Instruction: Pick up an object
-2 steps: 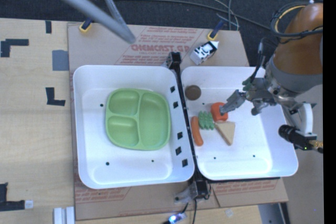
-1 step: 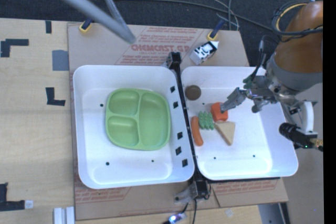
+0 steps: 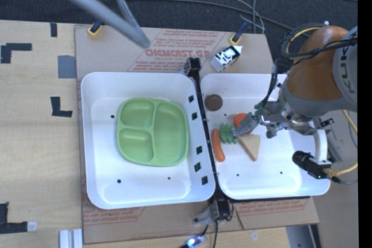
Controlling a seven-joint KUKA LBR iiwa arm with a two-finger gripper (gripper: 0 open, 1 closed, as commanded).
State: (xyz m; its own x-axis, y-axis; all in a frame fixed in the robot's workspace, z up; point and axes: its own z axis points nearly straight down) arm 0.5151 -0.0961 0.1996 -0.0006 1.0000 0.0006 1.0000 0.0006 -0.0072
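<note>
Brown cardboard (image 3: 174,49) covers the bench under both bins, with pale wood to the left and dark carpet and loose cables along the top. From my seat I see the left bin (image 3: 96,125) holding a green divided plate (image 3: 153,131), lying flat near the middle. The right bin (image 3: 273,180) carries the small things I care about: a round brown piece (image 3: 213,102) close to the divider; an orange carrot (image 3: 218,146) lying along the divider with its green leafy top (image 3: 226,132) just beside it; a small red-orange piece (image 3: 239,119) just above that; and a tan wedge (image 3: 250,146), like a slice of bread, to the right of the carrot.

My arm comes in from the right, its orange band (image 3: 311,69) over the right bin's far side. The gripper (image 3: 249,124) sits low among the cluster, its dark tip touching or almost touching the red-orange piece and the leafy top. I cannot tell how it is set at this angle, and I see nothing clearly caught in it. All the objects appear to rest on the bin floor. A black and white toy (image 3: 226,56) lies on the cardboard beyond the right bin.
</note>
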